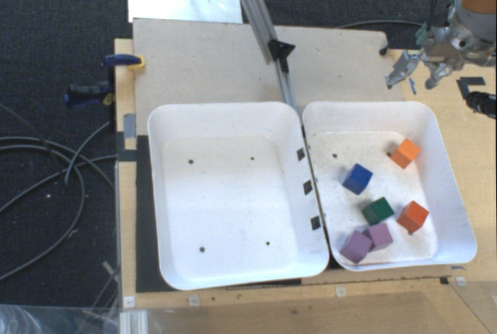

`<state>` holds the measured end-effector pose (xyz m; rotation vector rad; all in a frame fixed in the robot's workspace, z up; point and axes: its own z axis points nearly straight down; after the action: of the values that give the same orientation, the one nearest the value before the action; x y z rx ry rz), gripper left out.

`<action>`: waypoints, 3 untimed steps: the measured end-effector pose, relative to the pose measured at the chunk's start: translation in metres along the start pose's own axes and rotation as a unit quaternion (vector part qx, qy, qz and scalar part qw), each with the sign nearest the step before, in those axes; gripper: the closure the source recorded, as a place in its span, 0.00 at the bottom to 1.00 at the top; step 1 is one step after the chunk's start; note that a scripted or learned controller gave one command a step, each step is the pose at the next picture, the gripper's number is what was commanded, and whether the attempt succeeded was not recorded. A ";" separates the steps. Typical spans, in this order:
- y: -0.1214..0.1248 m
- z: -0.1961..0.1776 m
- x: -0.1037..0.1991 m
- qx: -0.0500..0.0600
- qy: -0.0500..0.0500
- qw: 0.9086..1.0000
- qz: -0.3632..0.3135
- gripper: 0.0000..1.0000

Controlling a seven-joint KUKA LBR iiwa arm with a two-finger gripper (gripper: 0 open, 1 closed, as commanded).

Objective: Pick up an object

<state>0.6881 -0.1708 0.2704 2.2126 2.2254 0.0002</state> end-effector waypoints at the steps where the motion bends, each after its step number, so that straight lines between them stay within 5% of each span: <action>1: -0.041 0.138 -0.011 0.004 0.001 1.000 0.002 0.00; 2: -0.080 0.183 0.064 0.004 0.003 1.000 -0.002 0.00; 3: -0.123 0.180 0.075 0.003 0.002 1.000 0.002 0.00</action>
<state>0.5647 -0.0966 0.0901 2.2216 2.2248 -0.0020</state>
